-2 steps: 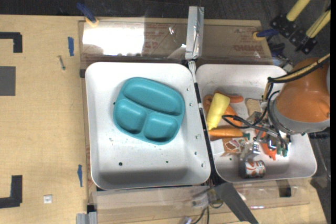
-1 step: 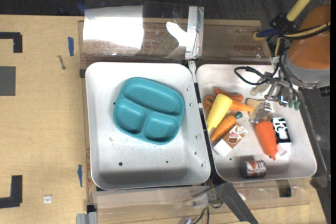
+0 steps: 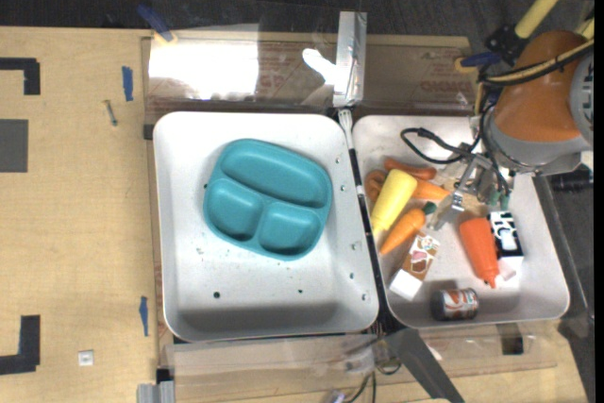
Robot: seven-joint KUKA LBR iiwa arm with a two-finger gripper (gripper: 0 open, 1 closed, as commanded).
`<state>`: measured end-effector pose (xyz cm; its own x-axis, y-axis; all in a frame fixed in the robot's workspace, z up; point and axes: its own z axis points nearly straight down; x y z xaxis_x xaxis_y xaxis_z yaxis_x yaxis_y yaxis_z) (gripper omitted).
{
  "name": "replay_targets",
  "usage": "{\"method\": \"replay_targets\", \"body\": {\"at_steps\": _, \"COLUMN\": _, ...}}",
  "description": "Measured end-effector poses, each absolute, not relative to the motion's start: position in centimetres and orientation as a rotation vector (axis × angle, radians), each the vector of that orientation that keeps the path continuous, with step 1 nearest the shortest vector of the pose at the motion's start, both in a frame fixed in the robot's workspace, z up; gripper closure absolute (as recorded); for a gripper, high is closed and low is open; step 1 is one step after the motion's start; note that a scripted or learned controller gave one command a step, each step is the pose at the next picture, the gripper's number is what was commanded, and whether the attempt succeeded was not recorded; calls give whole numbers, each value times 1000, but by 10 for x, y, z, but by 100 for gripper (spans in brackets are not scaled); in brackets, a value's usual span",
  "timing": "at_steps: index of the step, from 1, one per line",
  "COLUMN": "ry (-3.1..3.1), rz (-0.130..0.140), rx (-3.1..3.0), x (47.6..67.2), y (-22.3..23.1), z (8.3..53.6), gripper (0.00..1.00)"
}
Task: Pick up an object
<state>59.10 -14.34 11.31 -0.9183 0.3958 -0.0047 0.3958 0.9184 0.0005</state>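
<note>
The likeliest target, a small orange carrot (image 3: 404, 227), lies slanted in the right bin (image 3: 552, 297) at centre-right of the frame, touching a yellow corn cob (image 3: 393, 199) on its upper left. Just beside its upper end hangs the tool (image 3: 469, 191), low among the clutter; whether it is released or clenched I cannot tell. A larger orange carrot (image 3: 479, 250), a small carton (image 3: 418, 263) and a tin can (image 3: 457, 302) crowd nearby, probably heaped there as grasp candidates. The left bin (image 3: 179, 297) holds a teal divided plate (image 3: 267, 198).

Arm (image 3: 547, 99) cut off at right edge; gripper (image 3: 475, 189) covers part of carrots (image 3: 429, 193); can (image 3: 457, 302) label too blurry to read.
</note>
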Motion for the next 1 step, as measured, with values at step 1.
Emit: {"method": "replay_targets", "body": {"at_steps": 1, "ry": 3131, "rz": -6, "rx": 111, "x": 583, "y": -95, "z": 89, "gripper": 0}}
